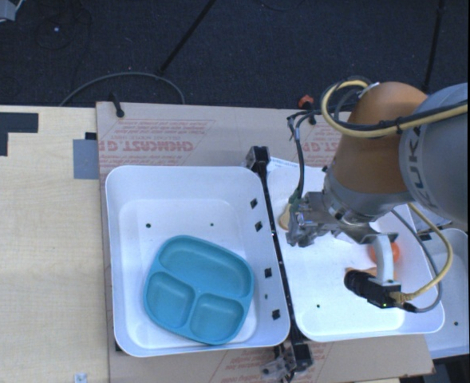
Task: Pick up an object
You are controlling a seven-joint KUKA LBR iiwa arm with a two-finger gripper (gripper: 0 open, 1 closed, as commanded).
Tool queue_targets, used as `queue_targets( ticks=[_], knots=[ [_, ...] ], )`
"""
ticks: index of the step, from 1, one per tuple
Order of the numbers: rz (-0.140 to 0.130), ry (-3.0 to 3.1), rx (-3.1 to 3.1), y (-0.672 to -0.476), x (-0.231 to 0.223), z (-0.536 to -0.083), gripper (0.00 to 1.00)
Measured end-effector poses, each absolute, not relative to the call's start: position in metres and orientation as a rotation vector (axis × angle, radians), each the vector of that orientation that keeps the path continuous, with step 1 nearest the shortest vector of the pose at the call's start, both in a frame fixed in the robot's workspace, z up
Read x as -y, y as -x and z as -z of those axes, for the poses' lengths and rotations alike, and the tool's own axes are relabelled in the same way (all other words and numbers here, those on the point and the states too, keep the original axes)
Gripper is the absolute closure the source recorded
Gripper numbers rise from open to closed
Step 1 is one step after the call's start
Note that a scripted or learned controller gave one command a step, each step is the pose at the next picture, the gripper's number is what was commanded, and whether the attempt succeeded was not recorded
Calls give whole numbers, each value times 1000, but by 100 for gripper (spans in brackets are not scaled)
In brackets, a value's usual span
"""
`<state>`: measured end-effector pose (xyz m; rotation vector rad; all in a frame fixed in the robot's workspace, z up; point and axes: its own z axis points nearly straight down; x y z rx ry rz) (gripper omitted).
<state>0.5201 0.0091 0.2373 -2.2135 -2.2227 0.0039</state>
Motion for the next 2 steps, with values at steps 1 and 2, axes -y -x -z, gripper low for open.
queue_targets(
  ticks=[1,2],
  knots=[
    [-3,2216,2224,-530,-59,-244,100],
    [-4,2215,2223,-547,-105,-227,100]
  ],
)
